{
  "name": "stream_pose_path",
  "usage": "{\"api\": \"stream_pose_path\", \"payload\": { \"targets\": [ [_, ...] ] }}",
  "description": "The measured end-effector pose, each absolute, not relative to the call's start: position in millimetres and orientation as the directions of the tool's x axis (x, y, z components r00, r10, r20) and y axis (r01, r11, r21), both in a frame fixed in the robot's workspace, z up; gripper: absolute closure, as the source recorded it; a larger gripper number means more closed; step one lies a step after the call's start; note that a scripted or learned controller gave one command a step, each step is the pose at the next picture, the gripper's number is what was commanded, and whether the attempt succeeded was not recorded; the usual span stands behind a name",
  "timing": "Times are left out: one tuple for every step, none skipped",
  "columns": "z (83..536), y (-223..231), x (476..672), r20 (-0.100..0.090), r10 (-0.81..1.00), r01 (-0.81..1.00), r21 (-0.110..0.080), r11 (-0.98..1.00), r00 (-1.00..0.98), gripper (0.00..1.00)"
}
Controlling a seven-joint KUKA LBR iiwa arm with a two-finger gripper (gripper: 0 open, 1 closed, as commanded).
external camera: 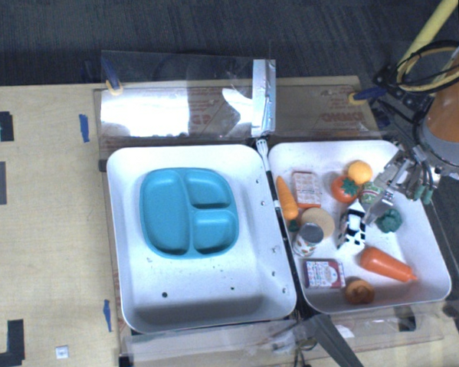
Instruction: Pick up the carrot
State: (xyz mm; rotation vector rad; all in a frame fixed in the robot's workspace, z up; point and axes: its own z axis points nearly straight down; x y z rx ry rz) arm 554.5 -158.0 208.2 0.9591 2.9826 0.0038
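The right bin (436,241) is the best landmark here, because nearly everything lies inside it. The carrot (386,263) rests in the lower right part of this bin, tilted, with its thick end pointing toward the bin's middle and its thin end toward the lower right corner. Nothing touches it from above.

The end effector (376,198) hangs over the upper right part of the same bin, above and a little left of the carrot, well apart from it. Its metal fingers (368,195) point toward the bin's middle; they look narrow and nothing is between them, but the parts blur together, so I cannot tell for sure how far they stand apart. The arm (445,121) comes in over the bin's right upper corner, with its orange band visible there.

Just beside the end effector, a green toy (390,221) lies toward the bin's right wall, and a black and white toy (354,227) lies below the fingers. A tomato (343,189) and a yellow fruit (359,170) sit near the bin's top wall. A second, smaller orange vegetable (287,199) lies along the bin's left wall. A small can (312,233) stands near the middle left, and a red packet (323,274) lies at the bottom, beside a small orange fruit (359,291).

Left of this bin, the other bin (250,289) holds a blue divided plate (189,212).
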Motion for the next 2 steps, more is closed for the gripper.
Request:
{"api": "stream_pose_path", "payload": {
  "targets": [
    [129.7,-199.2,634.1,-0.008,0.622,0.622,0.004,0.783,-0.783,0.00],
    [107.3,-217.3,655.1,-0.015,0.469,0.469,0.003,0.883,-0.883,0.00]
  ]
}}
